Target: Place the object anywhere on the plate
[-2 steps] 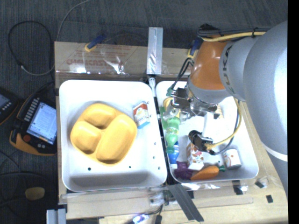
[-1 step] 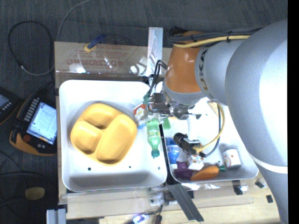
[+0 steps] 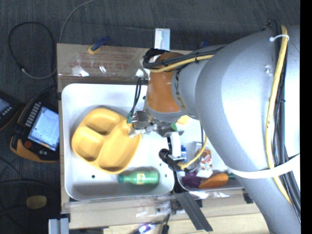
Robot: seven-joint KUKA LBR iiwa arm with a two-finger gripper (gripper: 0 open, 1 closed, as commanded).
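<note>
- A handheld controller point(image 3: 41, 126) with a lit screen lies on the dark floor, off the worktop point(image 3: 73, 50).
- The left bin point(image 3: 68, 179) holds the yellow plate point(image 3: 97, 135), which has three compartments. All three look bare, so I judge the placing not yet done.
- A green bottle point(image 3: 140, 178) lies on its side on the bin floor, just beside the plate's near edge and not on it. It is the only loose thing in this bin, so I take it to be the object. The task sentence does not name the object, so this is a guess.
- The claw point(image 3: 141, 123) sits at the plate's right rim, over its right-hand compartment. I cannot tell how wide it stands or whether it carries anything, because the wrist blocks the view.
- In the right bin point(image 3: 192, 128), an orange carrot-like piece point(image 3: 214, 180) and a purple piece point(image 3: 191, 181) lie close together near the front wall.
- The grey arm point(image 3: 243, 106) covers most of that bin.
- Step in hand, as I judge it: either a release over the plate or an approach.
- If the claw is bare, the next move calls for shifting to the bottle, closing across its narrow body, lifting it clear of the plate rim, and setting it in any compartment.
</note>
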